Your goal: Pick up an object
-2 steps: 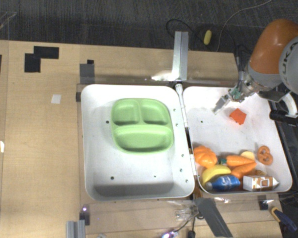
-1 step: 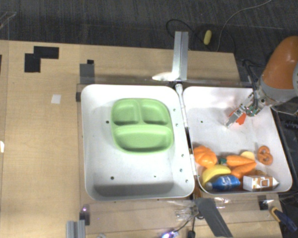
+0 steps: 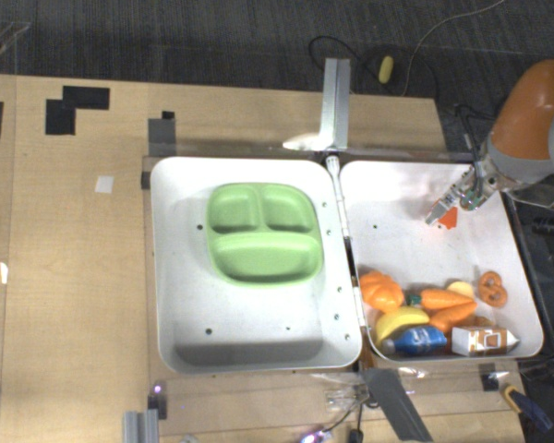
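My gripper [image 3: 448, 210] hangs over the upper right part of the right bin [image 3: 397, 201], at the end of the grey arm with its orange band [image 3: 528, 123]. A small orange-red piece [image 3: 450, 218] sits between its two fingertips, and the fingers are shut on it. Along the front of the same bin lies a pile of toy food: an orange pepper [image 3: 382, 290], a yellow banana [image 3: 402, 321], an orange carrot [image 3: 443, 300], a pretzel [image 3: 491, 288], a blue can [image 3: 419, 341] and a small white carton [image 3: 483, 341].
The left bin [image 3: 180, 321] holds a green divided plate [image 3: 263, 232] near its middle. A metal divider rail [image 3: 336, 109] runs up between the bins. Bare white floor lies in the right bin to the left of my gripper.
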Controlling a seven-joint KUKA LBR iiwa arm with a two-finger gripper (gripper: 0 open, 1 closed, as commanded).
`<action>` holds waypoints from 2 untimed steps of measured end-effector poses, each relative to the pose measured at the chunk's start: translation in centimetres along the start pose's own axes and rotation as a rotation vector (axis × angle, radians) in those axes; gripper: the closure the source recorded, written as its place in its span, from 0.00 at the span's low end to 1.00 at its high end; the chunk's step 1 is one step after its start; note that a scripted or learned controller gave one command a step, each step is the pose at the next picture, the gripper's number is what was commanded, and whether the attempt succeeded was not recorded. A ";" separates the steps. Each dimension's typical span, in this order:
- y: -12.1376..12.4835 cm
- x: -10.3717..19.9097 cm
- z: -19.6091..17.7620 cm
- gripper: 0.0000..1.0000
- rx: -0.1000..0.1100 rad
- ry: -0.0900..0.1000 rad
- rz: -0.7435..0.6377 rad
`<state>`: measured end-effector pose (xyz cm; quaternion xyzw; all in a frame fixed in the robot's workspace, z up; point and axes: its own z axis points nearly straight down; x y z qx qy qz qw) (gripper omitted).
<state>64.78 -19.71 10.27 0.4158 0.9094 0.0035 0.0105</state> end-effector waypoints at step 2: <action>9.1 11.9 -8.4 1.00 0.011 0.012 0.106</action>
